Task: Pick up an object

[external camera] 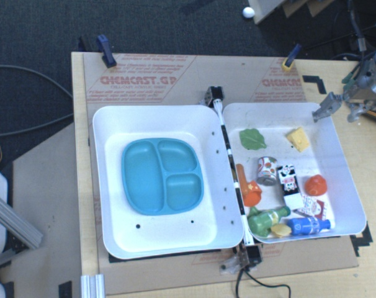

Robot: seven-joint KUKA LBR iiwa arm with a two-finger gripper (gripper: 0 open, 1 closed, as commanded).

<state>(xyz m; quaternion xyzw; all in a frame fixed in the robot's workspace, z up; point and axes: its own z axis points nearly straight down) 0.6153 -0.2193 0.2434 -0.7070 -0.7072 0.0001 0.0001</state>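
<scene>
The right bin (337, 148) holds several small items. At its back lie a green leafy piece (252, 139) and a yellow wedge (298, 139). In the middle are a small can (267, 170), a black-and-white carton (288, 179), a red tomato (316, 184) and an orange carrot (247, 189). A green bottle (265, 219), a yellow lemon (280, 230) and a blue bottle (309, 226) crowd the front edge. My gripper (342, 109) hovers over the bin's back right corner, open, with nothing between its fingers.
The left bin (107, 141) carries a blue divided plate (163, 176). A black clip (214, 95) sits at the back where the two bins meet. Blue clamps (105, 49) hold the cardboard sheet at the bench's rear.
</scene>
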